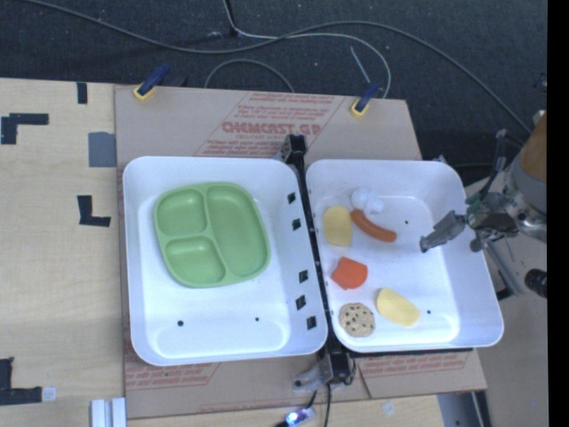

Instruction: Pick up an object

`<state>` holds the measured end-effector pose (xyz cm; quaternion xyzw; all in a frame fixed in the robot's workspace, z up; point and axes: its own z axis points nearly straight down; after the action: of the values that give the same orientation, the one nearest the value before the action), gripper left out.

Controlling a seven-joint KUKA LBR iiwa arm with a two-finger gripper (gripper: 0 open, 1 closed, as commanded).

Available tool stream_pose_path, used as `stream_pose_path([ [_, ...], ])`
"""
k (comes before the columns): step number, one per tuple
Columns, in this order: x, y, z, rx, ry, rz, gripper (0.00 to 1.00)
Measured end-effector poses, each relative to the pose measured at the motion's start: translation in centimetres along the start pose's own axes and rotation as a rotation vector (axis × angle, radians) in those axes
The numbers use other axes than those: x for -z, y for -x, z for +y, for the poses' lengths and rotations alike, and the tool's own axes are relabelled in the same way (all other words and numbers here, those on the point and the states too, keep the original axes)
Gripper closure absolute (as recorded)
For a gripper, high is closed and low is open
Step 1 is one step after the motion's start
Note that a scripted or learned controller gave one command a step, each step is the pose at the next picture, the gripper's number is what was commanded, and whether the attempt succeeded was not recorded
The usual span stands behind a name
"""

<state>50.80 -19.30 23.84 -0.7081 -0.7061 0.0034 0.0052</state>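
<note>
Grey arm (524,205) with orange band, dark cabling, dark grey finger

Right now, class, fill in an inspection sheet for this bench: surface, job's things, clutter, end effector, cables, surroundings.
Surface: cardboard sheet on a wooden bench, held by two yellow clamps.
Job's things: right bin holds a sausage, yellow block, orange block, cookie, yellow lump and a white piece.
Clutter: left bin holds a green divided plate.
End effector: end effector over the right bin's right side; finger state unclear.
Cables: cables loop across the dark floor behind.
Surroundings: black tape marks on the wood.
</note>
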Motion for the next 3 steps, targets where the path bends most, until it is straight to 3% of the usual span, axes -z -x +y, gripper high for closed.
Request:
stream_pose_path([
  [1, 0.6, 0.0, 0.2, 0.004, 0.011, -0.003, 0.0],
  [3, -11.8, 0.9, -0.5, 0.003, 0.005, -0.001, 0.0],
])
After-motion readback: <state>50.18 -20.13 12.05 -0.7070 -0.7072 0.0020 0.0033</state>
